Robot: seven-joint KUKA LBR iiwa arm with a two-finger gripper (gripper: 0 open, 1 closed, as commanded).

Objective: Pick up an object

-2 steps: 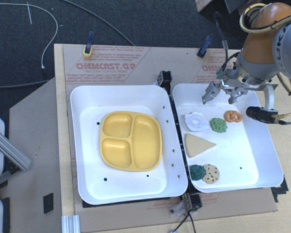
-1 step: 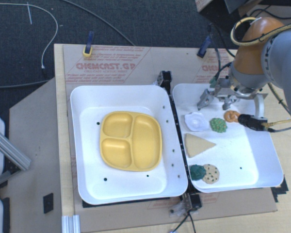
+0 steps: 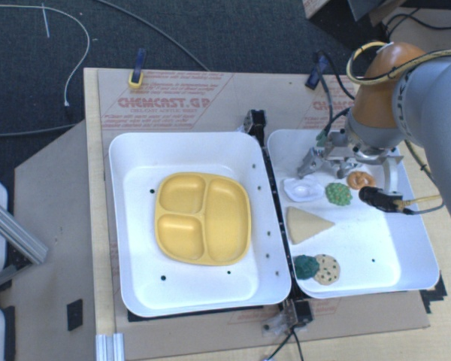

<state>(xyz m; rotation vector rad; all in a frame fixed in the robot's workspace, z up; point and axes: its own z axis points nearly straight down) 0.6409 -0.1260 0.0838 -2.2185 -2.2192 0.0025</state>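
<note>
Arm cut off by the right edge; I see only its wrist end. Claw sits low over the right bin, fingertips too small for me to read. Bin's far rim hidden behind it. Surface bottom edge runs out of frame.

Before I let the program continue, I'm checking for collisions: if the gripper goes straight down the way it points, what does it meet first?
Most likely the green broccoli piece or the bin floor beside it. The gripper hangs just above; depth is unclear from this slant.
</note>
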